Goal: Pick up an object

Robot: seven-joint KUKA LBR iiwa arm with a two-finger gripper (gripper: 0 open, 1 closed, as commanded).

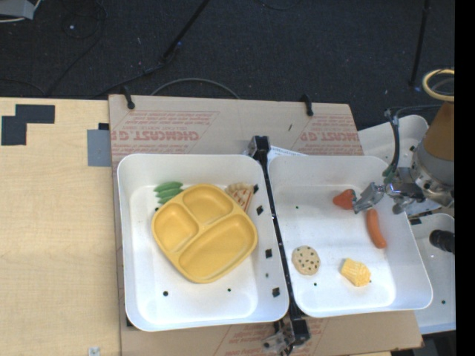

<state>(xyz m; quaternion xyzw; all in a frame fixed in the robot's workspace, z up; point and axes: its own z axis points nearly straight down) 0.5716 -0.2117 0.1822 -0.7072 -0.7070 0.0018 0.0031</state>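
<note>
Take the long orange sausage-shaped toy (pixel 376 228) as your landmark; it lies in the right white plastic bin (pixel 326 302), close to that bin's far right wall, and everything here turns on how it sits against the two-finger grey metal gripper (pixel 369 199). The gripper hangs at the sausage's upper end, just up and to the left of it, reaching in from the right. I judge its tips to be near the sausage's top end but not on it.

Whether the gripper is apart or closed you cannot tell from this view: the metal parts overlap and blur. Nothing is visibly held.

The sausage's long axis runs nearly up and down the view, leaning slightly, its lower end further right. A grasp would need the closing line set across that axis, roughly left to right, and the tool brought down the view toward the sausage's middle.

A small red rounded toy piece (pixel 344 199) lies just left of the sausage's upper end, beside the gripper; it is the nearer alternative and may get knocked. A round tan cookie with dark specks (pixel 306 259) sits well to the lower left of the sausage, and a yellow corn-like block (pixel 356 272) lies below it, near but apart.
</note>
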